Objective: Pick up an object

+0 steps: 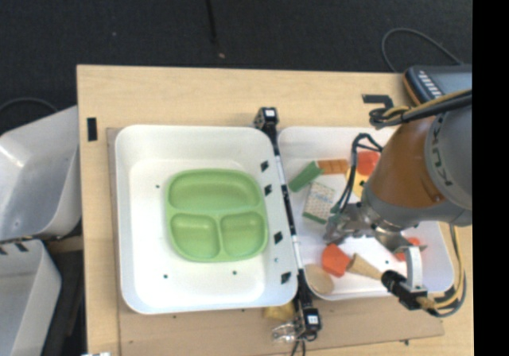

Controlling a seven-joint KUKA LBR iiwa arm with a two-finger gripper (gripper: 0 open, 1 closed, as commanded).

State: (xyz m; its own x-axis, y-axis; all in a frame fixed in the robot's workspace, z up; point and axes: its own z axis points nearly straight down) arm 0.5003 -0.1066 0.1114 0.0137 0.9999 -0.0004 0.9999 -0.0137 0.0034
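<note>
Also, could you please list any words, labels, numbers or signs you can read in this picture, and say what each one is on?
No text can be read here.
Patterned card in the right bin: fine print or pattern, too blurred to read.
Dark device at the bench's far right corner: pale rows like keys, too small to read.
</note>
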